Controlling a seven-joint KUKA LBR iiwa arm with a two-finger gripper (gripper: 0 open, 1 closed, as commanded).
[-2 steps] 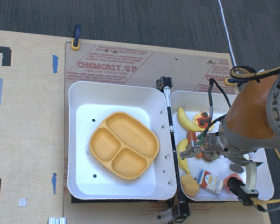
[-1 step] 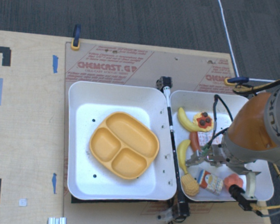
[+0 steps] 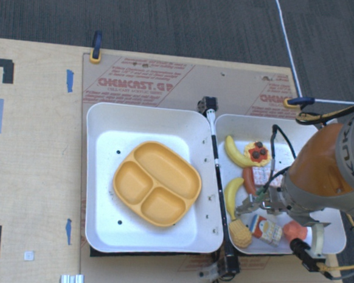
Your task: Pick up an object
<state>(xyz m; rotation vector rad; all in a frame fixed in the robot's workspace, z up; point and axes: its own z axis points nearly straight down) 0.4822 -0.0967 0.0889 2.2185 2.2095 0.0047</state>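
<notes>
My gripper hangs low in the right bin, reaching in from the right under the orange wrist band. It is over the lower banana and a red sausage, which it partly hides. A second banana lies further back, beside a yellow toy with a red and black top. Just in front of the gripper are a tan waffle-textured piece, a small printed carton and an orange-red item. I cannot see anything held.
The left bin holds a yellow three-section plate. A black divider rail runs between the bins. The arm's body covers the right bin's right half. The bench surface lies to the left.
</notes>
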